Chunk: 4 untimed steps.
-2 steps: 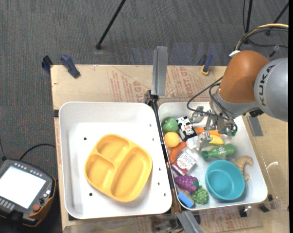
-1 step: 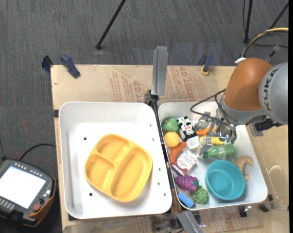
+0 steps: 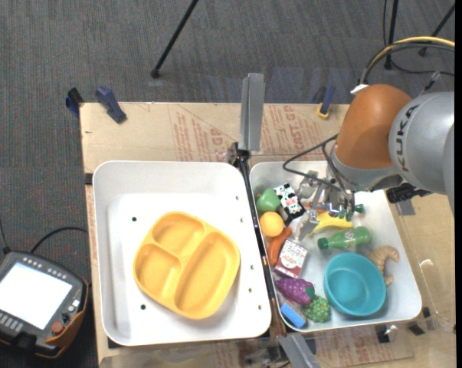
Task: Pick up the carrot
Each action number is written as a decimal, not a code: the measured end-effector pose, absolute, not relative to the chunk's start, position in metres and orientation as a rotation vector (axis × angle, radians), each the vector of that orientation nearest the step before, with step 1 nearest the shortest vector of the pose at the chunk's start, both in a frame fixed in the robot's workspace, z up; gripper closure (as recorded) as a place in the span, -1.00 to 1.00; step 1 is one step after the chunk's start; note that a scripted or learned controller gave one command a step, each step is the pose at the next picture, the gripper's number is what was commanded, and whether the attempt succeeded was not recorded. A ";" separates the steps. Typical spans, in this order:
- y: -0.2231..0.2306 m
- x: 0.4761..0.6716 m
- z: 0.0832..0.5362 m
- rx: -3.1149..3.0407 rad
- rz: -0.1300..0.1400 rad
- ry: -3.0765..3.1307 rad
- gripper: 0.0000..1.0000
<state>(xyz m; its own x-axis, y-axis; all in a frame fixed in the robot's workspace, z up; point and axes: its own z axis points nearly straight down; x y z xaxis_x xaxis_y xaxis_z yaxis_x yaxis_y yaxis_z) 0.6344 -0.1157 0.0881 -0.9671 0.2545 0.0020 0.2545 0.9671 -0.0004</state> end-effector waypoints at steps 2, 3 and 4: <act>-0.207 0.640 0.088 -0.575 -0.002 -3.092 -1.00; -0.212 0.638 0.089 -0.834 -0.002 -3.033 -1.00; -0.212 0.638 0.089 -1.197 -0.001 -2.908 -1.00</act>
<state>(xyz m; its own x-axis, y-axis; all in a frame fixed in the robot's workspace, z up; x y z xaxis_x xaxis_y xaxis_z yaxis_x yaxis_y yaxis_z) 0.6379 -0.2123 0.0887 -0.7103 0.7039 -0.0027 0.7039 0.7103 0.0018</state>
